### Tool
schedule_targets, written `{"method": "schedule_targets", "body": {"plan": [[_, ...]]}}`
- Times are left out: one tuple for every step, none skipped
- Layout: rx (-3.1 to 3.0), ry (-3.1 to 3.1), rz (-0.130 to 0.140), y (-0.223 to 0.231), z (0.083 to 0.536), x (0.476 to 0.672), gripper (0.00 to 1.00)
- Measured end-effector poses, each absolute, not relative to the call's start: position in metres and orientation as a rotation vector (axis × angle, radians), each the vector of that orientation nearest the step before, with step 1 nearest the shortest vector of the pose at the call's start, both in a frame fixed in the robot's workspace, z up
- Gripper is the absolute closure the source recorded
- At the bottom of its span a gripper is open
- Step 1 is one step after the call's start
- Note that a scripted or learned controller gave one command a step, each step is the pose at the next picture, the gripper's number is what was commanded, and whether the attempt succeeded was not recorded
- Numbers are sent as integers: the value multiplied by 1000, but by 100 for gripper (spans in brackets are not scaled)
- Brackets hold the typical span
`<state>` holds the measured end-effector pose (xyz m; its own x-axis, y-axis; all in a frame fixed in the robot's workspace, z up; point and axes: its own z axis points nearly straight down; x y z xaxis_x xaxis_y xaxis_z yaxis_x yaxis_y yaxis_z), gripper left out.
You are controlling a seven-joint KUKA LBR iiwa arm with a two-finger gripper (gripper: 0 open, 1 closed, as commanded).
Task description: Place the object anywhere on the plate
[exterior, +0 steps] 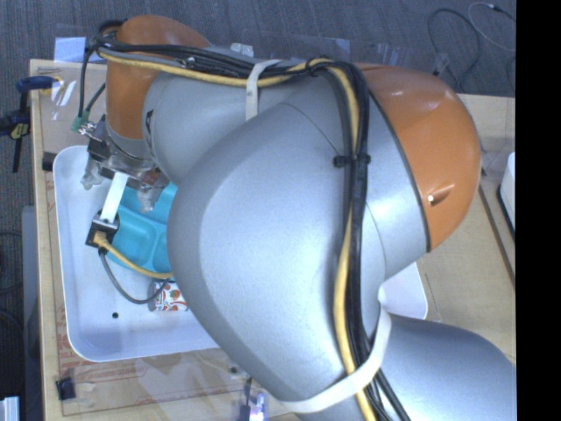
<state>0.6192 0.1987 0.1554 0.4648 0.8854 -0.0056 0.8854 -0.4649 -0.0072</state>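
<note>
A turquoise plate (pixel 145 231) lies in the left white bin (pixel 74 235), and most of it is hidden under the big grey arm (pixel 280 253). I cannot make out the object to be placed. The pincer (pixel 123 182) hangs at the upper edge of the plate, but I cannot tell how it stands or if it has something. A yellow cable (pixel 131 266) curves over the plate. A small printed item (pixel 171 298) lies just below the plate. The bin rests on the wooden desk (pixel 105 375).
</note>
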Motion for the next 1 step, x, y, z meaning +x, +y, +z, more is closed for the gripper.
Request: {"method": "schedule_targets", "body": {"plan": [[-2689,-1617,11,136,197,594,0]]}}
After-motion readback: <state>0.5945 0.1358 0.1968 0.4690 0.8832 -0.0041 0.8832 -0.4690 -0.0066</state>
